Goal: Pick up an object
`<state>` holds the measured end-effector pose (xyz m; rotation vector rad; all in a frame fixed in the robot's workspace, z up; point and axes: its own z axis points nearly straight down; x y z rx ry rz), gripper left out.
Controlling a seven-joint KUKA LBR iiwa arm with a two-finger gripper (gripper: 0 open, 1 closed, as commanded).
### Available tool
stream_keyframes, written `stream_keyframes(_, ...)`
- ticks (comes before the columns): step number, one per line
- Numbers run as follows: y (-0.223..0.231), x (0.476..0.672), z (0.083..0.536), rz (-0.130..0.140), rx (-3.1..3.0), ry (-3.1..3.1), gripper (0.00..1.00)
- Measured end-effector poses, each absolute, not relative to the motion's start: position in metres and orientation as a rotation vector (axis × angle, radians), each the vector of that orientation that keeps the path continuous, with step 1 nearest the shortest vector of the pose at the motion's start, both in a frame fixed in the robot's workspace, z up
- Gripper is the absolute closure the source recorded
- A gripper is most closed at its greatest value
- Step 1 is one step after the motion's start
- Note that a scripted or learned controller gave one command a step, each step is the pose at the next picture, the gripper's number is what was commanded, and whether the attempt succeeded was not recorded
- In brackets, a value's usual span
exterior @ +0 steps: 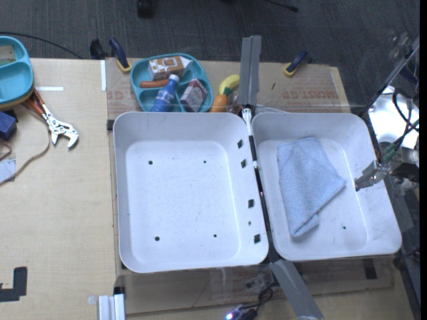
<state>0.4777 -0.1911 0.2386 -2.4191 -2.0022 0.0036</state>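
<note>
So the light blue folded cloth (307, 182) is lying in the right bin (373, 242), kinda slanted, roughly in the middle. The gripper (365, 179) sits over that bin's right edge, just off the cloth and not touching it. Can't tell its state, honestly. The left bin (127, 199) sits alongside

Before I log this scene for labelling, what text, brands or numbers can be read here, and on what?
Red lettering on the cardboard sheet under the bins: mirrored and faint, unreadable.
Small box in the teal tray: print too small to read.
Blue bottle label: blurred.
No other text.
</note>
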Motion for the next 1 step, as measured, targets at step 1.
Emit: stream_keyframes(1,-0.1619,0.4779,0.0921,-0.001,-2.363,-2.071,0.00)
